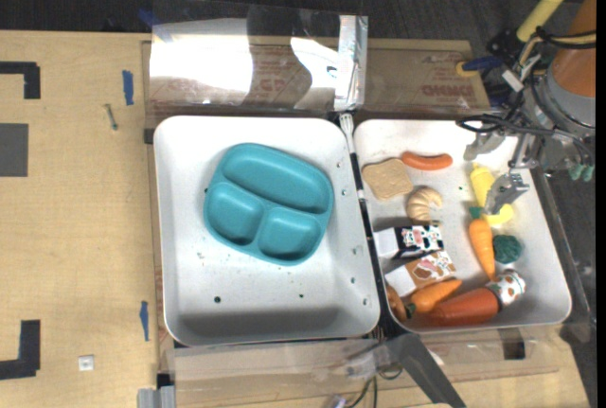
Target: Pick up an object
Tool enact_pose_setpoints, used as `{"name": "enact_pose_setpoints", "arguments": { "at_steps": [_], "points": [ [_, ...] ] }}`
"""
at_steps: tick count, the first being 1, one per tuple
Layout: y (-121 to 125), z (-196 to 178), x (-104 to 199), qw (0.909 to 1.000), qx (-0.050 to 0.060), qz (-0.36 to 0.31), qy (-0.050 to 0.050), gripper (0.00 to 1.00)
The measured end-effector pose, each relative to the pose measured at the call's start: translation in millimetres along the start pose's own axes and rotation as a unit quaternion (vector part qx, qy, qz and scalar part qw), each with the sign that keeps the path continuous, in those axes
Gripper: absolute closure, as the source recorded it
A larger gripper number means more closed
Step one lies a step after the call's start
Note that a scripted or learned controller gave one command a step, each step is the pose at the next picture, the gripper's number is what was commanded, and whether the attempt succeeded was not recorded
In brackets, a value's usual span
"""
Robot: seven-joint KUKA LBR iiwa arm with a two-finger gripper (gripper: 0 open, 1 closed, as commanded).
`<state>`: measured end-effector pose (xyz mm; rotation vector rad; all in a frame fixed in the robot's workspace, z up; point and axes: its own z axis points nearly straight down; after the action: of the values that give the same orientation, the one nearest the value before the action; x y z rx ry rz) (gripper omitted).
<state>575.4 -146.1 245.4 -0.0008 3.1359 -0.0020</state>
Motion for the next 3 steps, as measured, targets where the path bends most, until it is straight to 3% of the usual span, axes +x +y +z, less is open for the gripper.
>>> {"name": "enact_pose_setpoints", "arguments": {
  "at_steps": [1,2,3],
  "points": [
    [-42,150,25,0.9997,0.000,-0.023,0.000,0.00],
    [-20,156,72,0.9992,0.001,0.039,-0.004,0.00],
    [-19,143,68,0.9992,0.002,0.038,-0.010,1.00]
  ]
}}
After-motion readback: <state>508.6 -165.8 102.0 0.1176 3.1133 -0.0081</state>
